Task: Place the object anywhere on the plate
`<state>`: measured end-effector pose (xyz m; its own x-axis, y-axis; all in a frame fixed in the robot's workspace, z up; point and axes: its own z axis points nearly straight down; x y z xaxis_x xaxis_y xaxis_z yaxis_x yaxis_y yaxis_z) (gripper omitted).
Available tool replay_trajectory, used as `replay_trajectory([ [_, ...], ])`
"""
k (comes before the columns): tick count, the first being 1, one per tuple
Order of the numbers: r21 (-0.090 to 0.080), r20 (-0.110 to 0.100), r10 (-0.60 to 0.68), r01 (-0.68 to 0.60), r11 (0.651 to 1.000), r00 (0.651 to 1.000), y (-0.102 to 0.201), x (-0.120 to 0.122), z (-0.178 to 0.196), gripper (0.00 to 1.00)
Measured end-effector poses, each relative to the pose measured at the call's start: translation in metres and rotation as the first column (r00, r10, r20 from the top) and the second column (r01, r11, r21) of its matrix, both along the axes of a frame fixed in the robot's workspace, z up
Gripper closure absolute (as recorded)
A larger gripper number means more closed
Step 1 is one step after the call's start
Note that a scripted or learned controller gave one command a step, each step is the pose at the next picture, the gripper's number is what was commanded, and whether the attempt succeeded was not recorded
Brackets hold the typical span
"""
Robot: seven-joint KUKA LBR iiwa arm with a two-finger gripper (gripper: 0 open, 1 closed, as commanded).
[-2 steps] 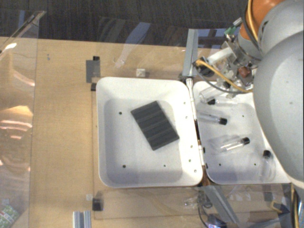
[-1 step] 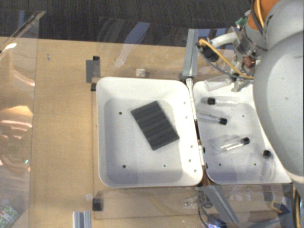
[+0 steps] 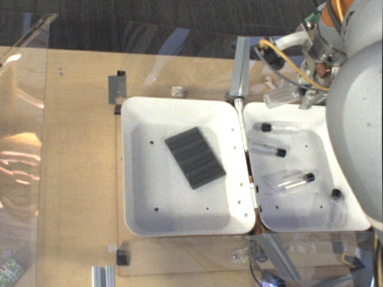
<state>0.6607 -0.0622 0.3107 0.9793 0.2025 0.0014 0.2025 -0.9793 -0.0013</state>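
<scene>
Dark grey ridged plate (image 3: 195, 158) lying in left white bin (image 3: 134, 214), clear black-capped vials (image 3: 294, 180) scattered in right bin (image 3: 269, 219), gripper (image 3: 286, 95) pinching a clear vial (image 3: 276, 98) above the right bin's far edge, no legible writing

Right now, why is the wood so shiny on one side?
In the camera view, light glares off a clear plastic sheet over the wooden bench; the ribbed dark grey plate stays sharp, while the clear glass tubes with black caps look faint.
</scene>
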Motion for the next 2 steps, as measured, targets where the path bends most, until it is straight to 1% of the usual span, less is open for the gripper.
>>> replay_trajectory([
  [1,-0.001,0.0,0.042,-0.042,0.999,0.999,0.007,0.001,0.028,1.0],
  [2,-0.002,-0.002,0.042,-0.042,0.999,0.999,-0.009,0.001,0.023,1.0],
])
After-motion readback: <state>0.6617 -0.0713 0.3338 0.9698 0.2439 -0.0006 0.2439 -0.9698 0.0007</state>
